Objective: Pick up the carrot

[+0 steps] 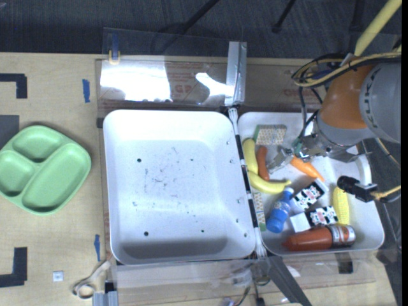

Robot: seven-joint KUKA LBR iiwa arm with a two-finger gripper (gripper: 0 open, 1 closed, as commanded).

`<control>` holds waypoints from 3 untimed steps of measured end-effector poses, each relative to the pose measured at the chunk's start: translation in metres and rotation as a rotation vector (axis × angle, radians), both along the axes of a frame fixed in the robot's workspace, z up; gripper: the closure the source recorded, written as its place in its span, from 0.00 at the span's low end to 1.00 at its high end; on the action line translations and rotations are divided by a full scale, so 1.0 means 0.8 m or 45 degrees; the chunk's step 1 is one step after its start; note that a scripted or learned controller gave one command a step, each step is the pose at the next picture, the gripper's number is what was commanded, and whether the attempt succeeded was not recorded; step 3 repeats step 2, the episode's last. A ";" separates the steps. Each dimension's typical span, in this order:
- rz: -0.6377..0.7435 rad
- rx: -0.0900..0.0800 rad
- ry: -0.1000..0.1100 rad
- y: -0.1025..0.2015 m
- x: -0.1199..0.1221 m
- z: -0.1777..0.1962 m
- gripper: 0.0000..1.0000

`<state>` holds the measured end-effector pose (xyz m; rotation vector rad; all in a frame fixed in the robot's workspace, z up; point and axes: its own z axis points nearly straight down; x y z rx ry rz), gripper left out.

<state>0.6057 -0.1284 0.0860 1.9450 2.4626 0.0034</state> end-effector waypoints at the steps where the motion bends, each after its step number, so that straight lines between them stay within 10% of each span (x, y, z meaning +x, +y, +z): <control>1: -0.001 -0.001 -0.008 -0.001 0.002 0.015 1.00; 2: -0.624 0.001 0.005 0.067 0.052 0.124 1.00; 3: -0.624 0.001 0.005 0.067 0.052 0.124 1.00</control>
